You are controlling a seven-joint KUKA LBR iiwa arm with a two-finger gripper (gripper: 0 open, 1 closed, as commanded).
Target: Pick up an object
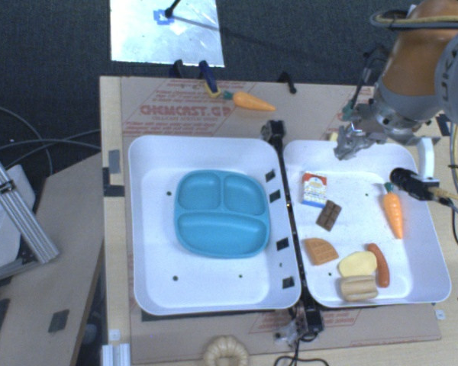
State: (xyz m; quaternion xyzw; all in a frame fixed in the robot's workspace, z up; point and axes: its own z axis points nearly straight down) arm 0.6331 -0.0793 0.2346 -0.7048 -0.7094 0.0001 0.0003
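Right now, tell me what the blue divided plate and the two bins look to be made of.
Blue divided plate: likely moulded plastic, with a smooth, matte, even colour and rounded compartment ridges. Left bin and right bin: probably thin formed plastic, white with a slight sheen and soft rounded rims; coated metal can't be ruled out.

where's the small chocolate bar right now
The small brown chocolate bar lies in the right-hand white bin, toward its left side, just below the small red, white and blue carton and above the tan bread slice.
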